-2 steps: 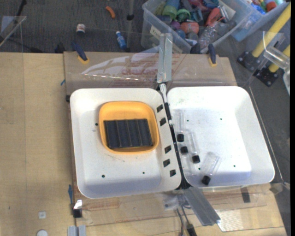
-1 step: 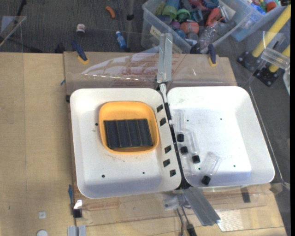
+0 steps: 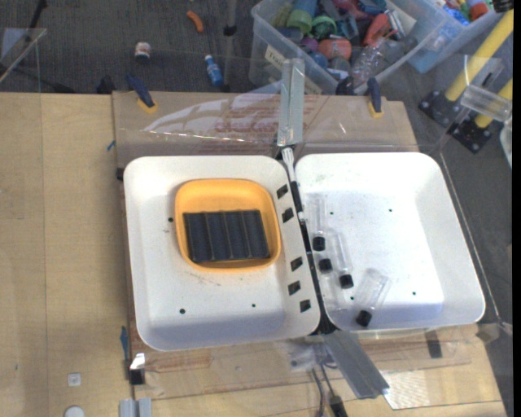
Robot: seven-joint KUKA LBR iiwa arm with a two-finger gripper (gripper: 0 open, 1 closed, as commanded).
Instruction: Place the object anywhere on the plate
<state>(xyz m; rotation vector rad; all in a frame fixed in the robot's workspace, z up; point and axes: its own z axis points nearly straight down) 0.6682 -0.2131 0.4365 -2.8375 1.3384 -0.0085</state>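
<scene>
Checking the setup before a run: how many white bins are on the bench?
2. The left bin holds an orange plate with a dark ribbed block on it; the right bin sits beside it, touching along the middle.

Two shallow white bins, the left bin (image 3: 146, 244) and the right bin (image 3: 423, 204), sat side by side on the wooden desk (image 3: 49, 244). Behind them, a clear plastic tub (image 3: 281, 45) held a jumble of coloured toys (image 3: 342, 24). A small blue clamp (image 3: 212, 70) lay on the floor.
</scene>
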